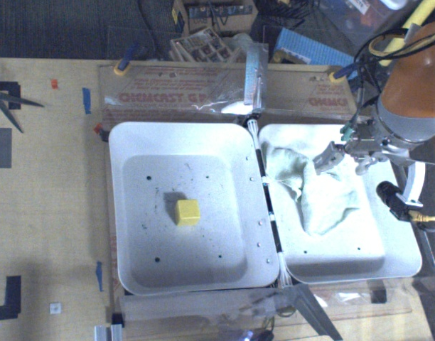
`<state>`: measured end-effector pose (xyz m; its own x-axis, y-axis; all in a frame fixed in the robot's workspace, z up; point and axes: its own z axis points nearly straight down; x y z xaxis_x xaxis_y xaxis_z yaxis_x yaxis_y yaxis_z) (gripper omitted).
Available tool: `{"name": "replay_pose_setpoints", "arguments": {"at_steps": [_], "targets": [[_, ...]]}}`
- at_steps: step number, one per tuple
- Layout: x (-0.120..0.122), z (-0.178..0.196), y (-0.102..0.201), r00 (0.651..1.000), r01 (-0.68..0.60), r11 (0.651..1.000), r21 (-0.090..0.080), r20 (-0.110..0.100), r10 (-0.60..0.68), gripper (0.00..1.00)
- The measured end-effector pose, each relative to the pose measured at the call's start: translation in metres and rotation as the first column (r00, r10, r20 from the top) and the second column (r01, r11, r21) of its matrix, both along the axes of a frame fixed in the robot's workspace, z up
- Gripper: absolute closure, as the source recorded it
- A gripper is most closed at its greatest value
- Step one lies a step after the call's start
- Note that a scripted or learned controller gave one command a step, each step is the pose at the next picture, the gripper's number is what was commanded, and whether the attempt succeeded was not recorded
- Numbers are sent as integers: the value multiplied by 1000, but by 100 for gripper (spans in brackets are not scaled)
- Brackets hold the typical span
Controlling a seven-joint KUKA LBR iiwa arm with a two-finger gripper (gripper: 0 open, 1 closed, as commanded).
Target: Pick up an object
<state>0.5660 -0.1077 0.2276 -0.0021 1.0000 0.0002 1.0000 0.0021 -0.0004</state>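
A small yellow block (188, 212) lies near the middle of the left bin (132, 155). A crumpled pale cloth (318, 194) is spread over the upper and middle part of the right bin (388, 261). My gripper (345, 162) hangs over the cloth's upper right part, reaching in from the right under the orange-banded wrist (414, 77). Its two fingers (327, 160) stand apart, so it is open, and nothing shows between them. I cannot tell whether the fingertips touch the cloth.
A metal divider (264, 183) separates the two bins. Cardboard and plastic sheeting (182, 94) line the back edge. Black cables and a connector (391, 199) hang by the right bin's right rim.
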Motion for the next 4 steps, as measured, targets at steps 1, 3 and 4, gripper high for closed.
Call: {"name": "replay_pose_setpoints", "arguments": {"at_steps": [1,3,4], "targets": [[-3,22,-35,973,-229,973,-3,5,229,0],[-86,53,-96,816,-579,816,-2,2,579,0],[-86,-62,-68,754,-657,754,-2,2,657,0]]}}
